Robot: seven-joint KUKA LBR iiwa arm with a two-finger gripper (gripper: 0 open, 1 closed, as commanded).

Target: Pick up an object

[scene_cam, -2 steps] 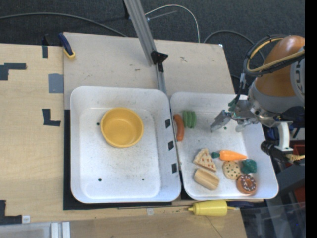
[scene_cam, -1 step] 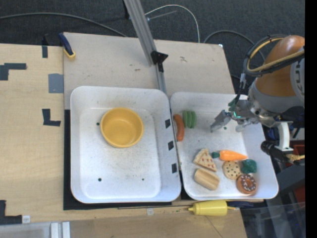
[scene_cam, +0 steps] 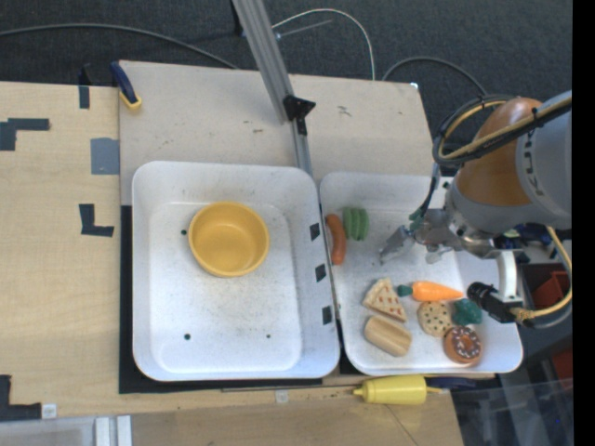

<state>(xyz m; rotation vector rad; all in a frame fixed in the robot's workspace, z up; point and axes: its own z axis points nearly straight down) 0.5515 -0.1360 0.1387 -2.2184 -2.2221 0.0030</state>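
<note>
The grey two-finger gripper (scene_cam: 398,245) is hovering with fingers spread and holding nothing over the right shallow white bin (scene_cam: 372,191), right of the ribbed green toy vegetable (scene_cam: 355,222).

light: even, bright | shadows: soft | focus: slightly soft, grainy

**Table and what it carries**

The table (scene_cam: 56,156) bears two white bins side by side: the left bin (scene_cam: 149,277) and the right bin (scene_cam: 372,189). A yellow bottle (scene_cam: 395,390) lies at the front edge, a blue-yellow clamp (scene_cam: 125,86) at the back.
</note>
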